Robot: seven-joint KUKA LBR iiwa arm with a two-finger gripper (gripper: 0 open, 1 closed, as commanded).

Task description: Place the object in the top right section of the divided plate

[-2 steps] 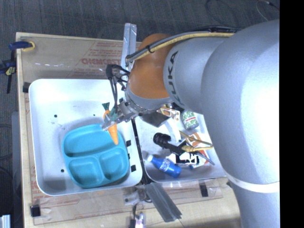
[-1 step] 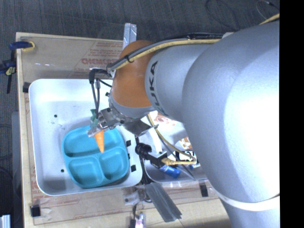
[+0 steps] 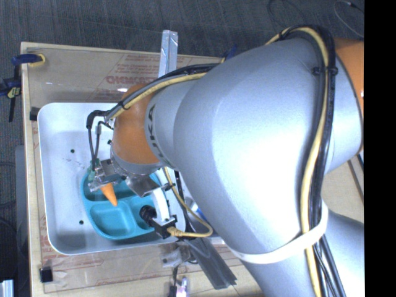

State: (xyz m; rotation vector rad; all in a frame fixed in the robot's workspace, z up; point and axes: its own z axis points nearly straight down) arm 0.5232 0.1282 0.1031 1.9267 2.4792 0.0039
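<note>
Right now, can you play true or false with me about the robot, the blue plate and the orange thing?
1. The plate is blue. True.
2. The plate sits on the floor outside the bin. False: it lies inside the white bin, near its lower edge.
3. An orange, carrot-like object is over the plate, right under the claw. True.
4. The robot arm is green. False: it is grey, with an orange band above the wrist.
5. The arm covers much of the picture's right side. True.
6. The plate is one flat dish with no sections. False: raised ridges split it into compartments.
</note>
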